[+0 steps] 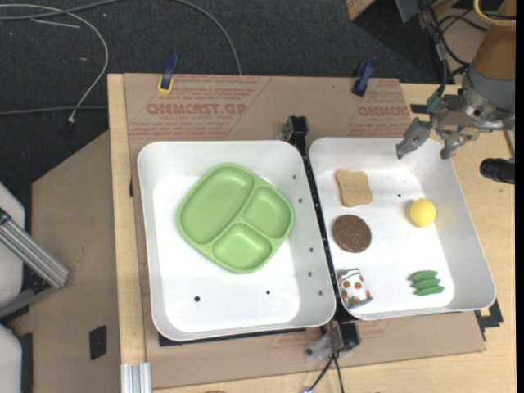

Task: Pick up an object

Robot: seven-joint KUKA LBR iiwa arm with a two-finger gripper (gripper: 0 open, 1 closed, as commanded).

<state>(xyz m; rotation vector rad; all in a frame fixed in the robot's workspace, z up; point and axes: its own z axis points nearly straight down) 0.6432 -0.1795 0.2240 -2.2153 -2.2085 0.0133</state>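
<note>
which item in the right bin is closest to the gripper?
The tan bread slice, at the bin's far left. The open gripper hangs over the far edge; the yellow lemon is slightly farther, while the brown patty, can and green beans sit nearer the front.

Worktop (82, 244): bare wood at left and right, centre covered by a brown cardboard sheet (246, 109) printed with red lettering. Sheet held at its far edge by two blue clamps, left clamp (169, 72) and right clamp (363, 78). Two shallow white bins rest on the sheet, side by side and touching along their inner edges. Left bin (160, 293) the larger. Right bin (467, 244) overhangs the cardboard slightly at its near right corner. Black clips sit at the seam between bins, far clip (295, 128) and near clip (344, 334).
</note>
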